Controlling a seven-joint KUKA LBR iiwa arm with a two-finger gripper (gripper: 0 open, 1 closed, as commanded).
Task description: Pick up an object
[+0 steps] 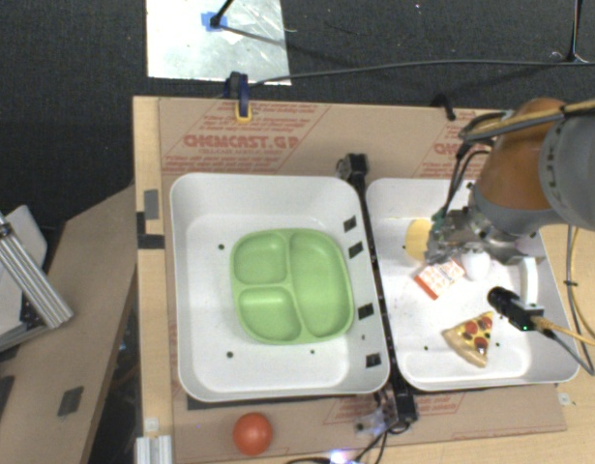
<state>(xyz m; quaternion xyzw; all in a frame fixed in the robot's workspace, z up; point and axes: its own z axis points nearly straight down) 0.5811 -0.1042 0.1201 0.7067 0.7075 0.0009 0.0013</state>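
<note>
1. The arm (529,177) reaches in from the right and hangs its gripper (450,247) low over the upper half of the right bin (403,351). That suits a pick, since the loose small things in the bins all lie in this one
2. The left bin (205,259) holds a green divided plate (290,285) lying flat in its middle. It is broad and shallow, and I judge it a poor thing to pinch from above, so reaching into the other bin makes sense
3. The likeliest target is the red-and-white packet (440,278), which lies flat and a little askew on the bin floor. It is just below the gripper in the view and touching it or all but touching it. I cannot tell whether it sits under the tool or just beside it
4. A yellow piece (416,239) lies close against the gripper's left side, partly hidden by the dark mechanism, so it may equally be the thing aimed at
5. A toy pizza slice (472,337) lies near the bin's front edge, well apart from the gripper
6. Whether the gripper is spread or pressed together cannot be told from this slant. Nothing is seen lifted, and both nearby things appear to rest on the bin floor, so I judge the pick not yet made
7. An orange ball (252,433) sits on the counter (278,133) in front of the left bin, outside both bins, and looks to have no part in this reach
</note>
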